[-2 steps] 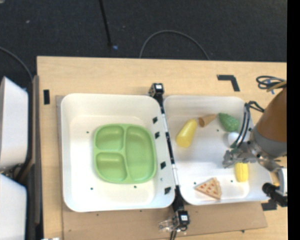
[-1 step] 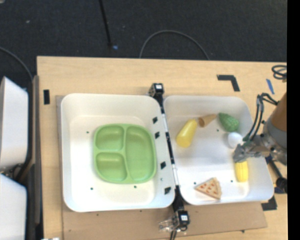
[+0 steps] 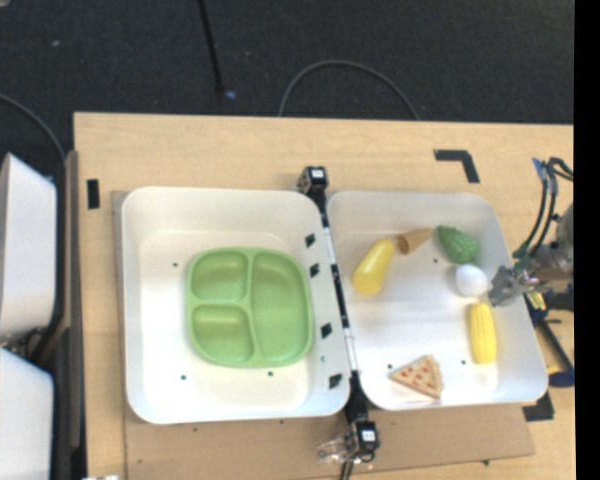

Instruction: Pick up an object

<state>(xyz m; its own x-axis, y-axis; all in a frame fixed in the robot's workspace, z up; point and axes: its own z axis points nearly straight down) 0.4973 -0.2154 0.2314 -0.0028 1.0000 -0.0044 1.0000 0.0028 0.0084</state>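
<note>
At the right bin's right rim, the gripper sits just beside a white ball, which lies on the bin floor, not between the fingers. Below lies a yellow corn cob.

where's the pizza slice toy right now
The triangular toy pizza slice lies in the right-hand white bin, near its front edge, below the yellow bottle-shaped toy and left of the yellow corn cob.
</note>
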